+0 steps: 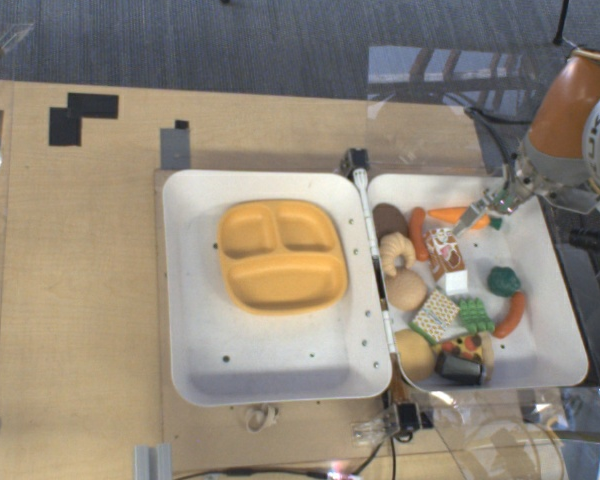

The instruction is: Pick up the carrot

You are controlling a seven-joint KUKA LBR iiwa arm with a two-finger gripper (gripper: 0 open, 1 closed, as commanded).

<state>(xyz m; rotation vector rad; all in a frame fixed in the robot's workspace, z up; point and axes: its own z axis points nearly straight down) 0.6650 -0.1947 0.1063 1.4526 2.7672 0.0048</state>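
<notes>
Grey ribbed carpet runs behind a pale wooden tabletop (80,298), which carries two shallow white plastic bins side by side. Taking the yellow divided plate (280,255) as the landmark: it lies in the left bin (195,358), a smooth moulded tray with rounded corners and three compartments. Everything else sits to its right, in the right bin (555,328).

The carrot (450,215), a small tapered orange toy with a green tip, lies at the far side of that bin, well right of the plate and slightly above its level in the view. The gripper (477,218) is down at the carrot's right end, touching or nearly touching it. Whether the fingers are spread or pressed together cannot be told; they are too small and slanted in this view.

Judging by this, the approach is done, but the carrot lies on the bin floor, so gripping and lifting remain.

Near the carrot, right of the plate, are a glossy red sausage-like piece (418,231), a tan croissant (395,255), a dark green broccoli (503,281) and a printed carton (445,253).
</notes>
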